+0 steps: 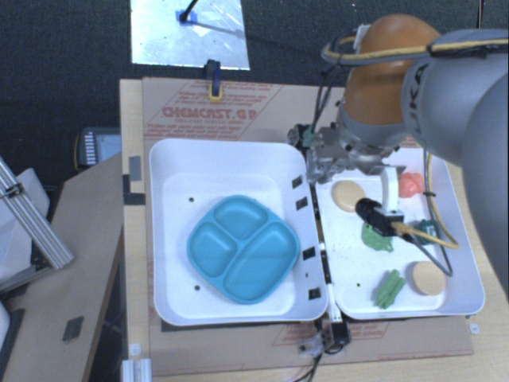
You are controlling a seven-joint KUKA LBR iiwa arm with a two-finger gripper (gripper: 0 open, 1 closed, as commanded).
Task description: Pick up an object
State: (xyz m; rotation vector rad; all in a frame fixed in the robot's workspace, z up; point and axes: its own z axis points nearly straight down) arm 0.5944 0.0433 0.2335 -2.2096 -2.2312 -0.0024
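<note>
Blue plate (242,249) lies in the left bin (171,165). Right of the plate, we record the jaws over the right bin (350,255); their opening we cannot tell.

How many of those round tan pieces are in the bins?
2, both in the right bin: one tan piece by its left wall, a second tan piece near its front right corner. The arm covers the far end and may hide more.
</note>
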